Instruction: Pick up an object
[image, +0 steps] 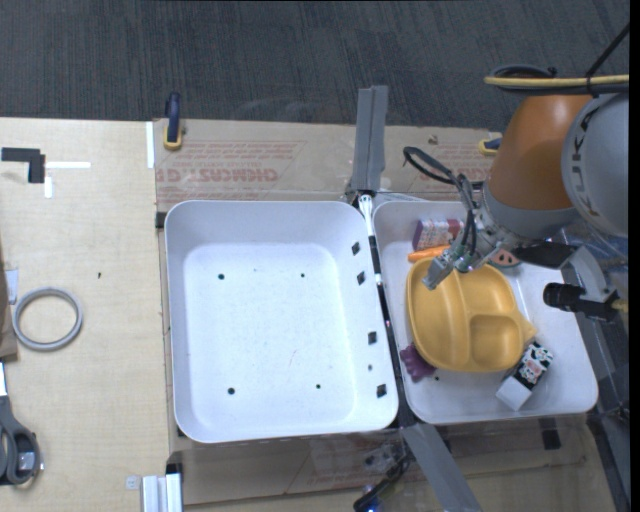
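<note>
A yellow plastic bowl (470, 322) with a divided inside lies tilted in the right bin (480, 408) and takes up most of it. My gripper (445, 268) hangs at the bowl's upper left rim, reaching down from the grey and orange arm (540, 150) at the right. A pink box (432, 234) and an orange piece (424, 255) lie just behind the gripper. A purple item (415, 362) pokes out from under the bowl's left side. A white object with black spots (525, 376) rests at the bin's front right.
The left bin (270, 300) sits beside the right one, with a dark rail (378, 300) between them. On the bench to the left lie a grey tape ring (45, 318) and scissors (15, 450). A blue-handled clamp (173, 120) stands at the back.
</note>
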